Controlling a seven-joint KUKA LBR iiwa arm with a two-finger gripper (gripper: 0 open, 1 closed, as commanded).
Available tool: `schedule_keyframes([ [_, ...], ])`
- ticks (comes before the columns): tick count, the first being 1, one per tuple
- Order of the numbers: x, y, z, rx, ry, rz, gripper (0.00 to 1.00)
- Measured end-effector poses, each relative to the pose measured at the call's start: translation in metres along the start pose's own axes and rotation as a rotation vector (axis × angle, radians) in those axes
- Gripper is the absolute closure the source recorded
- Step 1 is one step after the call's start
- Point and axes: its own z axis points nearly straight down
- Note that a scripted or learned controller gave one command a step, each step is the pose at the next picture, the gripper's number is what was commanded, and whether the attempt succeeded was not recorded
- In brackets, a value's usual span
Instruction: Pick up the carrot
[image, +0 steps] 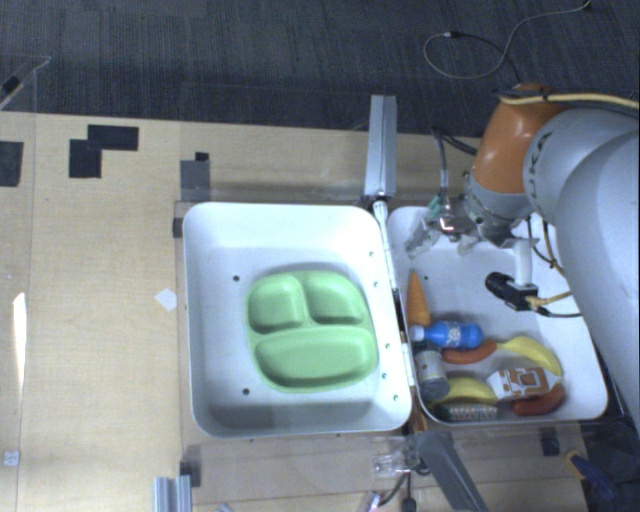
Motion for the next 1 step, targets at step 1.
schedule_keyframes([
  [1, -0.0791, -0.0193, -0.0635, 0.006, 0.000, 0.152, 0.00],
])
